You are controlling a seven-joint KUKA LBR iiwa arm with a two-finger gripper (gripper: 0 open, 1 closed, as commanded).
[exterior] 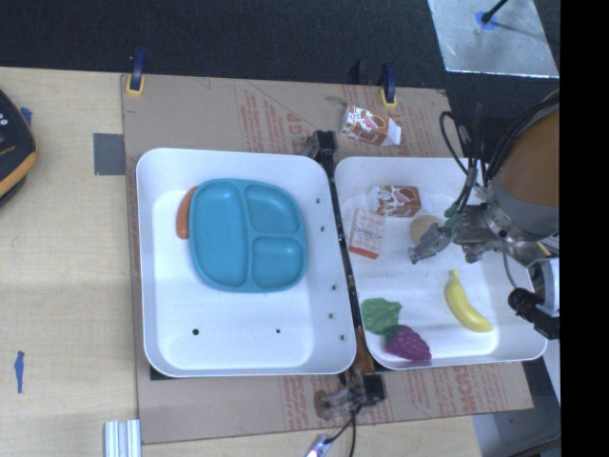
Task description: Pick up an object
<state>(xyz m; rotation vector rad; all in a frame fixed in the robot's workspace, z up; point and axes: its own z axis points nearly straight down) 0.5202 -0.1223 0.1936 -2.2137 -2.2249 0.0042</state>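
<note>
In the right bin [428, 171] lie a yellow banana [466, 303], a bunch of purple grapes [407, 343] with a green leaf [382, 313], a small white and orange packet [366, 232], a brown and white packet [396, 199] and a tan piece [425, 227]. My gripper [425, 246] hangs over the middle of that bin, just below the tan piece and left of the banana. The arm comes in from the right. Nothing shows between its fingers.
The left bin [162, 284] holds a blue divided plate [249, 234] with an orange object [183, 213] sticking out from under its left side. A small packet [371, 127] lies on the cardboard behind the right bin. A black and yellow device [14, 146] sits at far left.
</note>
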